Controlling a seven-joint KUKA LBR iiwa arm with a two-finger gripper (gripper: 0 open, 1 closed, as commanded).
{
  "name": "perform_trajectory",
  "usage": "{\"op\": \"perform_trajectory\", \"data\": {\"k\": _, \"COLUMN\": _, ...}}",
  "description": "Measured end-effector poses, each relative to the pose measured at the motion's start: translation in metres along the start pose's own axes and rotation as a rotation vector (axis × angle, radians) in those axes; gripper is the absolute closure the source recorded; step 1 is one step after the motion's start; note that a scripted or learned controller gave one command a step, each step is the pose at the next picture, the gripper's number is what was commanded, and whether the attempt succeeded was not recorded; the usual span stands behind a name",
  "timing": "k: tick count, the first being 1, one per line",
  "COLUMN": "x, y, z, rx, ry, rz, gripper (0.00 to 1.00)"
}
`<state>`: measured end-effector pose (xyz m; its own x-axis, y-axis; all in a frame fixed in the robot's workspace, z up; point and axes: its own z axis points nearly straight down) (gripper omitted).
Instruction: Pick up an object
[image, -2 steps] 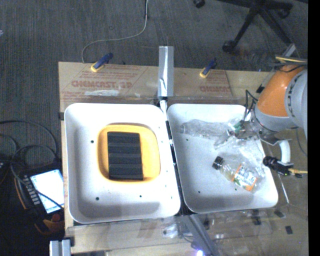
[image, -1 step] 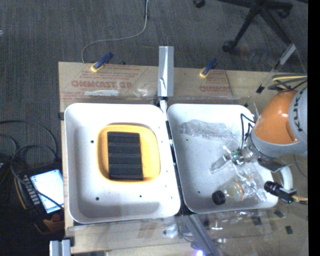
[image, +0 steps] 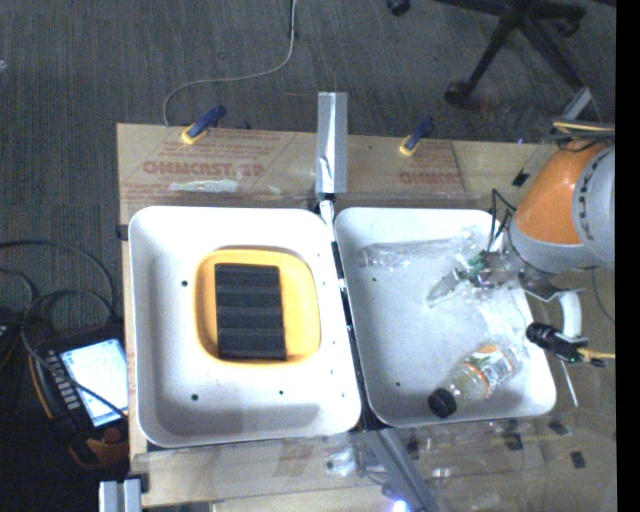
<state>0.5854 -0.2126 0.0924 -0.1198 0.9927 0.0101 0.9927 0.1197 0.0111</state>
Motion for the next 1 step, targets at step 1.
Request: {"op": "perform_trajectory", "data": {"k": 1, "x": 0.0023, "y": -0.0794, "z": -0.0147, "rx": 0.012, "ry": -0.006, "rz": -0.113, "gripper": 0.00}}
